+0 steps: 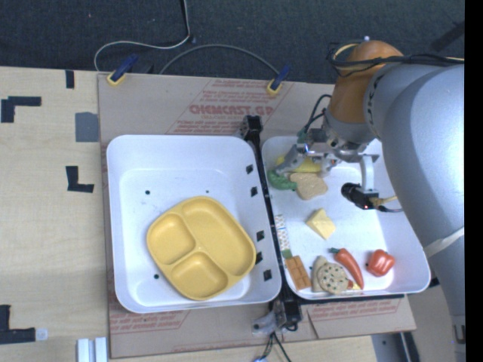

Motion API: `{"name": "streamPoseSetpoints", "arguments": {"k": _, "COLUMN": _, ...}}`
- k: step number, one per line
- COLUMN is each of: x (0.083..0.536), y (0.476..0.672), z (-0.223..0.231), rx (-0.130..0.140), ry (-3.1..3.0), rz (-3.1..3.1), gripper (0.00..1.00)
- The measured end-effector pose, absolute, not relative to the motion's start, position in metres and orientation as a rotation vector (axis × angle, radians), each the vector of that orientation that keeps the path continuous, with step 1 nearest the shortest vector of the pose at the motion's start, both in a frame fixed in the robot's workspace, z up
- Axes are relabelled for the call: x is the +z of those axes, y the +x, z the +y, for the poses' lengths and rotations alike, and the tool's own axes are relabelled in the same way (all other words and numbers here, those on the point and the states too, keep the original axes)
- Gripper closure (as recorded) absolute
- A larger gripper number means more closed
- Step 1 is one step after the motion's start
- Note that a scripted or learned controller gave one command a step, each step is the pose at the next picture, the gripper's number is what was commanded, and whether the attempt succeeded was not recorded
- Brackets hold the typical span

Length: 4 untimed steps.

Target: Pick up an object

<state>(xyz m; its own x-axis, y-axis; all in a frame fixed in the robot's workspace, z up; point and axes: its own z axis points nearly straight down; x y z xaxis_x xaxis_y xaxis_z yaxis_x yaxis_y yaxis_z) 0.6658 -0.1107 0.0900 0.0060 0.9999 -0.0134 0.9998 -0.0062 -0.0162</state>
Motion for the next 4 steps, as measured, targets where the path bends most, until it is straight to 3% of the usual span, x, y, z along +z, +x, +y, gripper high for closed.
{"name": "streamPoseSetpoints", "arguments": {"k": 4, "x": 0.0900, "y": 0.6664, "z": -0.1125, "rx": 0.026, "ry": -2.219, "rz": -2.213, "gripper": 0.00}}
